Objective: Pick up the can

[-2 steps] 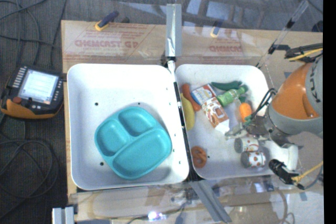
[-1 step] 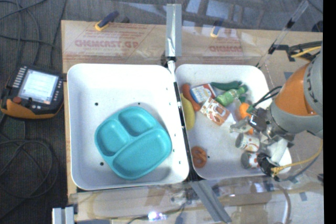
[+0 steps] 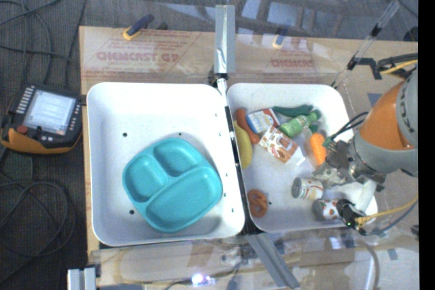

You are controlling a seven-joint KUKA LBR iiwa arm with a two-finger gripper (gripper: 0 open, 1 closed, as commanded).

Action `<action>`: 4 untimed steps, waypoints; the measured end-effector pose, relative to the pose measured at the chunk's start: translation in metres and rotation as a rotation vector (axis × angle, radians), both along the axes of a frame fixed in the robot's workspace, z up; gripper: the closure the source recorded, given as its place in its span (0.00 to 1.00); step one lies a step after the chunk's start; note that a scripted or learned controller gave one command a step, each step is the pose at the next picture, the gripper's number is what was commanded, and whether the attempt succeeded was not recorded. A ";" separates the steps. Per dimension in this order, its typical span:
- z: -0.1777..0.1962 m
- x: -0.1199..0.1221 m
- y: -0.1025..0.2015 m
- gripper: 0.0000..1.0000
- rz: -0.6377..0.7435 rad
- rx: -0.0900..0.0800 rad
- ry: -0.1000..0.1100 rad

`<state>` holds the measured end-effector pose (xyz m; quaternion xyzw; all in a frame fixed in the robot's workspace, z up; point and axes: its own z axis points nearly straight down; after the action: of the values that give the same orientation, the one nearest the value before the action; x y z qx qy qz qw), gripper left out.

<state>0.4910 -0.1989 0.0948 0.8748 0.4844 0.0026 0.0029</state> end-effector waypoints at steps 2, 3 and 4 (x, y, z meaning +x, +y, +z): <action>-0.001 0.005 -0.002 0.00 -0.229 0.012 -0.016; 0.135 0.114 -0.011 0.00 -0.538 -0.001 0.016; 0.191 0.070 -0.025 0.00 -0.596 -0.001 0.017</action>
<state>0.5607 -0.2239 0.2854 0.9785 0.2062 -0.0058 -0.0002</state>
